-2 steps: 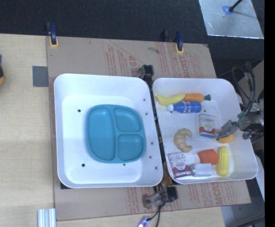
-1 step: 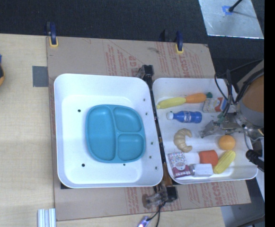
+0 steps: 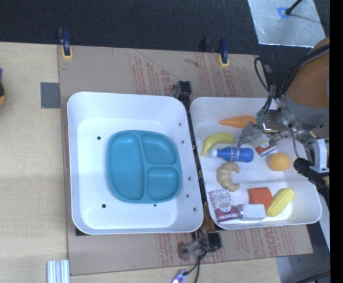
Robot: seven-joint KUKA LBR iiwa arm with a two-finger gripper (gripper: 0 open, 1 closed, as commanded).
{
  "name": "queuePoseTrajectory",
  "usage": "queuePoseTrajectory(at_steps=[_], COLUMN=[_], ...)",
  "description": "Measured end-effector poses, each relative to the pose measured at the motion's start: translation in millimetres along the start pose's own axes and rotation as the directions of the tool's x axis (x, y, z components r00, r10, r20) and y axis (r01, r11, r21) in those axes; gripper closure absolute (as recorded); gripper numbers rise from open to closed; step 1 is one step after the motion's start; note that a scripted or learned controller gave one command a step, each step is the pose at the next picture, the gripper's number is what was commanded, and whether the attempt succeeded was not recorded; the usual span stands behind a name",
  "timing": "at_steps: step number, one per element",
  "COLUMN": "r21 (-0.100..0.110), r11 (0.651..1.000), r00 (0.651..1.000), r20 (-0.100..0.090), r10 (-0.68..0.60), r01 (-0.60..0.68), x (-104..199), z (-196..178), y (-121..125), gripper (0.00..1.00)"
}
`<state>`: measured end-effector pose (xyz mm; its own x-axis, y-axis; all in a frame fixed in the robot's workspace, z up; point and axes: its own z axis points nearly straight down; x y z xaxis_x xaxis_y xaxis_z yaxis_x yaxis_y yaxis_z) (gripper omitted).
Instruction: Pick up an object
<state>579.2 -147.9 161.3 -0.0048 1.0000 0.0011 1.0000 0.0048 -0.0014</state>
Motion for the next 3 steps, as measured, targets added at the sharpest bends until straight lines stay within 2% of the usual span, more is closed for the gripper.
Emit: queuePoseTrajectory(at_steps=[1, 2, 3], r21=[0.001, 0.006, -0.001], r11=[1.0, 1.0, 1.0], r00=[1.0, 1.0, 1.0], r20=[0.0, 0.001, 0.001], r10=[0.001, 0.002, 0.001], r01=[-0.001, -0.002, -0.001], x=[13, 0, -16], z=[31, 67, -28], y=[50, 77, 78], gripper=[0.0, 0.0, 0.0])
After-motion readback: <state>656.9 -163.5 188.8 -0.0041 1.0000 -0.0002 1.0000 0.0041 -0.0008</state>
